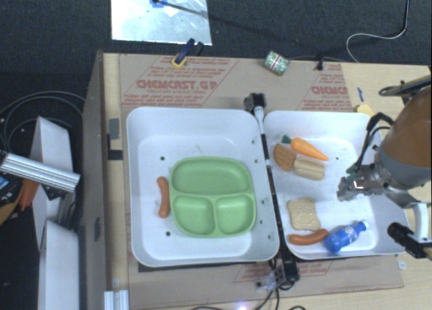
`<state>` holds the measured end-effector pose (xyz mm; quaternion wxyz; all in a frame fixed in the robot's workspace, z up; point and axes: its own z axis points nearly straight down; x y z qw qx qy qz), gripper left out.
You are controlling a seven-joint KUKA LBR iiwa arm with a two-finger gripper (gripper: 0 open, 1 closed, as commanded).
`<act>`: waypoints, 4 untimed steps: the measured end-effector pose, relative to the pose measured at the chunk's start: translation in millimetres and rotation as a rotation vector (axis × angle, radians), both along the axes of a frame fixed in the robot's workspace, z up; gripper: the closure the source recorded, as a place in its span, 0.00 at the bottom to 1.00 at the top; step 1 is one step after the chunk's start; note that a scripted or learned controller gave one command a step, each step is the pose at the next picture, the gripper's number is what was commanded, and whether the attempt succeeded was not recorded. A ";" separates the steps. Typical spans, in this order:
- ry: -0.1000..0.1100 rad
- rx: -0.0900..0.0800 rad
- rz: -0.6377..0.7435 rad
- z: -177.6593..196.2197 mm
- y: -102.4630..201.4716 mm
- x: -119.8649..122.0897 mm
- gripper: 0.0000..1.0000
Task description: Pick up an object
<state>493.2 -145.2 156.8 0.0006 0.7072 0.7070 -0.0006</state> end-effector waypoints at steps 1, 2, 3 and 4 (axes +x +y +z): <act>-0.002 0.001 0.002 0.2 1.3 0.8 0.00; -0.001 0.002 0.004 -56.7 46.0 52.0 0.00; -0.002 0.001 0.005 -72.3 34.2 118.0 0.00; 0.035 0.006 0.002 -76.9 39.0 168.3 0.00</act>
